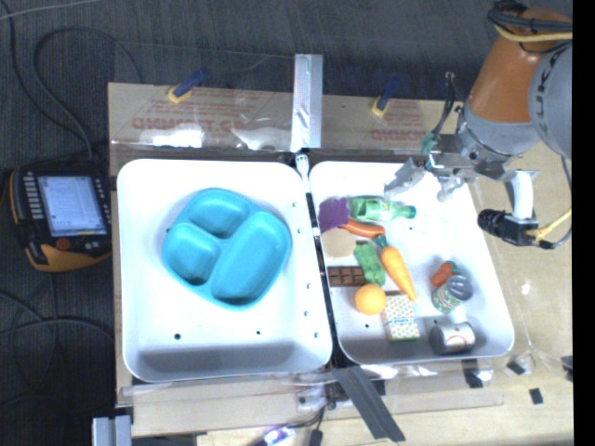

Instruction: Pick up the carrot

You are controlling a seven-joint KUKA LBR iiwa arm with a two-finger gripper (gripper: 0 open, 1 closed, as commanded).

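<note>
Filling much of the left bin (139, 333), a blue three-part tray (226, 245) lies flat. The gripper (428, 177) hangs over the right bin's (497, 314) far edge, fingers spread, nothing between them. The carrot (398, 269) lies mid-bin, between a green vegetable (371, 262) and a can (453, 291).

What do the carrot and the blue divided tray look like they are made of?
The carrot looks like smooth moulded plastic, a toy: even orange, no natural texture. The blue divided tray also looks plastic, with rounded moulded compartments and a soft sheen. Neither can be confirmed from this view alone.
</note>
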